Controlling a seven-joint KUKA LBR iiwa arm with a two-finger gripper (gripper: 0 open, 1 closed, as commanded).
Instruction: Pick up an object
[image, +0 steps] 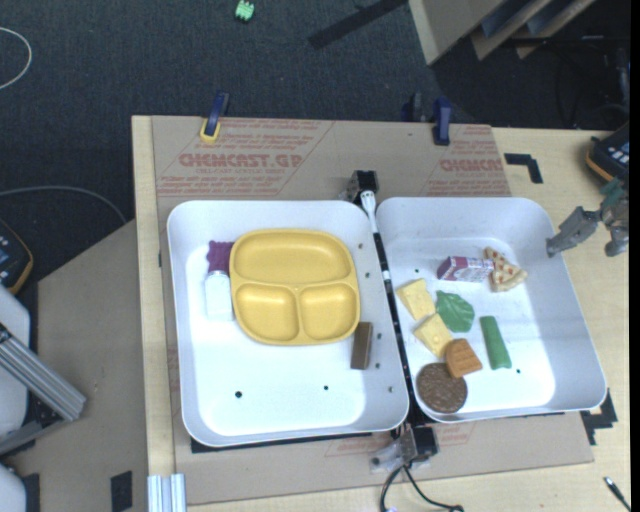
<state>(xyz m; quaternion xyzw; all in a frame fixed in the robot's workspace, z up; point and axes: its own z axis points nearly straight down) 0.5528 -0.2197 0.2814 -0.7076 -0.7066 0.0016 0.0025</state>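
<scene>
Toy food fills right bin; yellow tray sits left (tool spread).

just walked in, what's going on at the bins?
The arm's end effector sits at the right bin's far right rim, gripping nothing. The toy food in that bin lies untouched: pizza slice, green leaf, round brown cookie. The left bin holds a yellow divided plate. No pick yet.

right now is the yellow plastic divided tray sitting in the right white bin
No, the yellow plastic divided tray lies in the left white bin, while the right white bin holds small food-shaped items.
</scene>
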